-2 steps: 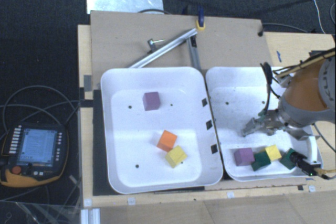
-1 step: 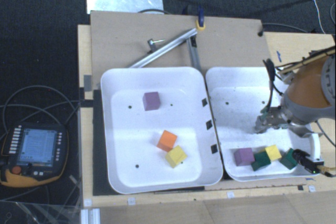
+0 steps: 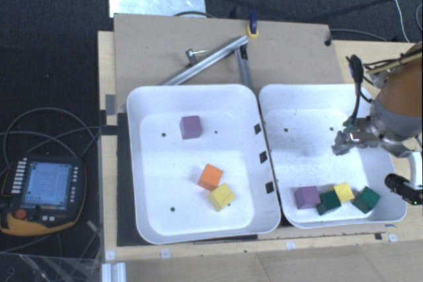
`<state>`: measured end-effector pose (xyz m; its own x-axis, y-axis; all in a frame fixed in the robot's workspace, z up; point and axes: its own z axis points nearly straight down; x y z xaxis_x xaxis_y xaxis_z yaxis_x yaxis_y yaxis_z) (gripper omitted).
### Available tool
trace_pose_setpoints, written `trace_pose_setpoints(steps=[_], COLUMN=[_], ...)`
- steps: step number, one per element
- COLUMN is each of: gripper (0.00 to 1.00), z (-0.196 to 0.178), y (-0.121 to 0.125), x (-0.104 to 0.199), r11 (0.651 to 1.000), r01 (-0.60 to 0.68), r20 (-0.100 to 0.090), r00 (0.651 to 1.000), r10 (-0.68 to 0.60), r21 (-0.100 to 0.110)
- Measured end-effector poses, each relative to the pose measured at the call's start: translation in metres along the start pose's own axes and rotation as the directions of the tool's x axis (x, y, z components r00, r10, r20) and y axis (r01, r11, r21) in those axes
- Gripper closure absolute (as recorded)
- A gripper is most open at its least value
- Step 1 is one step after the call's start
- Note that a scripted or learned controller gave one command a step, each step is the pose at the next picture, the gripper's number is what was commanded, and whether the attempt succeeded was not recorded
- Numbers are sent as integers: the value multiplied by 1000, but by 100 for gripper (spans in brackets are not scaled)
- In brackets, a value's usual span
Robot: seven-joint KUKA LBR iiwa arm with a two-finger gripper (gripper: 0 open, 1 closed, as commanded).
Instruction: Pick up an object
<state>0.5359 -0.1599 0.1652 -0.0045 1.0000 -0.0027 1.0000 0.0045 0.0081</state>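
Over the right bin (image 3: 284, 109), hand (image 3: 344, 142) hovers.

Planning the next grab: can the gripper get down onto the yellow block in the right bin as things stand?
Probably, but it's tight. The gripper hangs above open bin floor, nothing over the yellow block. However, a dark green block touches it on one side, and another green block sits close.

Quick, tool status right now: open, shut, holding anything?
Tool: above the right bin, fingers too small and blurred to tell; no block visible in it.
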Motion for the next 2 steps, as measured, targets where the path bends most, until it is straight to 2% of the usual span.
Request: trace_pose_setpoints(steps=[2], gripper=[100], z=[-97], y=[3], x=[2], r11=[1000], r01=[1], r20=[0], r00=[1000], r10=[-1], r21=[0])
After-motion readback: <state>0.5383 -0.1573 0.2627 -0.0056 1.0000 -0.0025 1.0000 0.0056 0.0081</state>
